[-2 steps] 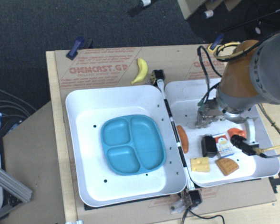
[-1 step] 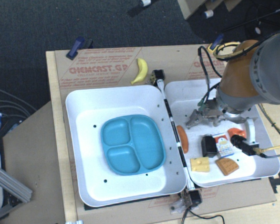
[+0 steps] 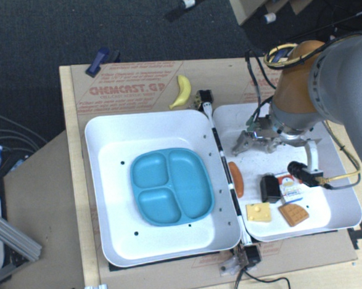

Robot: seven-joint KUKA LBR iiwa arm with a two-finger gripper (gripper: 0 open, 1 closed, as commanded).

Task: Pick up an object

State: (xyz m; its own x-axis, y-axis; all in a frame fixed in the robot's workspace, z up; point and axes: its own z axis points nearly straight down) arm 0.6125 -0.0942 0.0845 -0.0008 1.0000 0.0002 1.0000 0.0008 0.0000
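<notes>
The right bin (image 3: 340,204) holds several small items. An orange-red sausage (image 3: 236,179) lies along its left wall. A black block (image 3: 269,188) sits beside a small red and white box (image 3: 290,188). A yellow cheese piece (image 3: 258,212) and a brown toast slice (image 3: 293,214) lie near the front edge. My gripper (image 3: 258,140) hangs low over the back half of this bin, above and apart from those items, and I see nothing in it. The grey arm's orange band (image 3: 294,83) rises behind it.
The left bin (image 3: 103,177) holds a blue divided plate (image 3: 170,186). A yellow banana (image 3: 181,91) lies on the board behind the bins. A blue clip (image 3: 98,62) sits at the bench's back left corner. A yellow cable (image 3: 341,176) loops over the right bin's right side.
</notes>
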